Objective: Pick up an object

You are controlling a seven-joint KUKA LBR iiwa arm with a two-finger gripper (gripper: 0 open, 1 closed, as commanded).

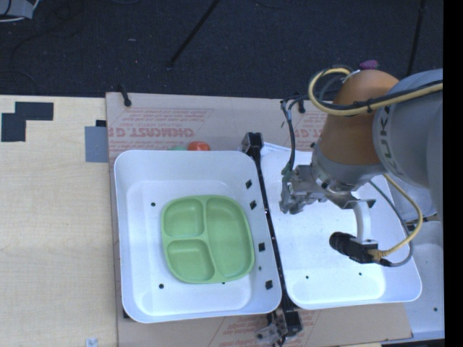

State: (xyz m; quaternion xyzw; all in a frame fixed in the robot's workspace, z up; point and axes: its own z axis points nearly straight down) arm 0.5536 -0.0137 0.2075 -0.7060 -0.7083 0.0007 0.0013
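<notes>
A light green divided plate (pixel 207 238) with three compartments lies flat in the left white bin (pixel 137 186). My gripper (pixel 291 199) hangs over the left part of the right white bin (pixel 340 288), close to the divider between the bins. The grey and orange arm above hides most of it. Nothing shows beneath it on the bin floor.
A small red-orange object (pixel 198 147) and a bit of green beside it peek over the far rim of the left bin. A black cable connector (pixel 353 246) hangs from the arm over the right bin. Cardboard lies under both bins.
</notes>
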